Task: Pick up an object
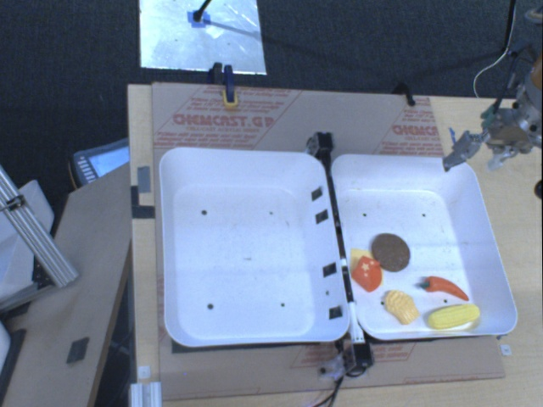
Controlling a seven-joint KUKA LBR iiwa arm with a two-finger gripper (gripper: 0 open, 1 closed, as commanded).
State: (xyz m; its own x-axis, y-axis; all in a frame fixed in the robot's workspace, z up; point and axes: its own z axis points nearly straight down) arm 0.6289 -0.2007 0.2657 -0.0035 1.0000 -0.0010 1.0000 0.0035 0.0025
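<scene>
In the right bin (488, 227), nearest lie the corn (453, 316) and a yellow piece (401, 306), then the chili (445, 287), tomato (366, 272) and brown disc (391, 252) (all clustered low), while the gripper (475, 147) hangs beyond the far corner, fingers spread, pinching nothing.

Red lettering reading "CHEMCAST GP" is printed on the brown protective sheet (280, 108) beneath the two white bins, seen once behind the left bin and again, partly cut off, behind the right bin.
</scene>
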